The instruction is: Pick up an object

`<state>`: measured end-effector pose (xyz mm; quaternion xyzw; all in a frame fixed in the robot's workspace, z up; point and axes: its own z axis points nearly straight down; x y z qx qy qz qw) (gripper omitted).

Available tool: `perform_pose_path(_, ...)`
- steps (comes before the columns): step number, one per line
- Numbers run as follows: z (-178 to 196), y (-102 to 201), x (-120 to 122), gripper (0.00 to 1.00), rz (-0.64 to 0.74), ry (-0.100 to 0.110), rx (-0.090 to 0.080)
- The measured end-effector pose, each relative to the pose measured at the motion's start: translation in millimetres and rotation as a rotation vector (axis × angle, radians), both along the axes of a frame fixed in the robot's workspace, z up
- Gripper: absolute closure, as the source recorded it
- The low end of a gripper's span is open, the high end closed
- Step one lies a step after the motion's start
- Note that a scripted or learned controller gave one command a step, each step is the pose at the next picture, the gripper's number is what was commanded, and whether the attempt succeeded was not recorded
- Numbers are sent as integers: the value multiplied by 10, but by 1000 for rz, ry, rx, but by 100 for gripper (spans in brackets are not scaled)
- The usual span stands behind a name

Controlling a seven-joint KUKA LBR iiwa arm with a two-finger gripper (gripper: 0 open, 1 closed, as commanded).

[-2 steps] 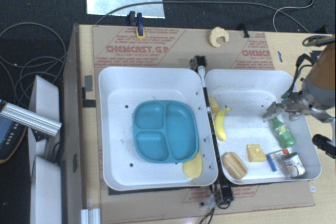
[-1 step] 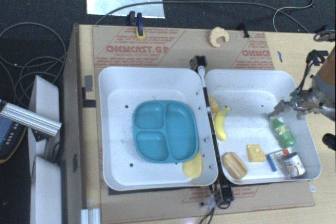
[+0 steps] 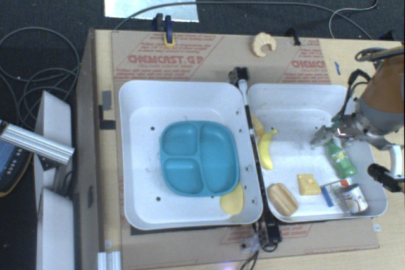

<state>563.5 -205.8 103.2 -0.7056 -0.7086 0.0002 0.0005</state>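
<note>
The grey arm with its orange band reaches in from the right, and its two-finger gripper hangs low over the right-hand shallow white plastic bin. Whether its fingers are parted or closed cannot be told from this angle, and nothing is seen held between them.

Just below the gripper lies a small green translucent plastic bottle, slanted on its side near the bin's right wall. Toward the front right corner rests a crinkled packet with blue, red and silver print. Beside it to the left sits a pale yellow wedge shaped like a block of cheese, and further left a tan, rounded bread-roll-shaped piece. A smooth yellow banana lies lengthwise against the left wall of this bin.

The left-hand shallow white bin holds a glossy blue plastic plate with rounded corners and three compartments. A flat pale yellow oval piece lies at the plate's front right corner, partly tucked beside it.

Both bins rest on a sheet of printed brown cardboard, where a small cream-coloured, curled croissant-like object sits behind the bins.
</note>
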Motion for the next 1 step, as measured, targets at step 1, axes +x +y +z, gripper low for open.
perform_pose_path(1,123,-8,17,100,2,-5,-2)
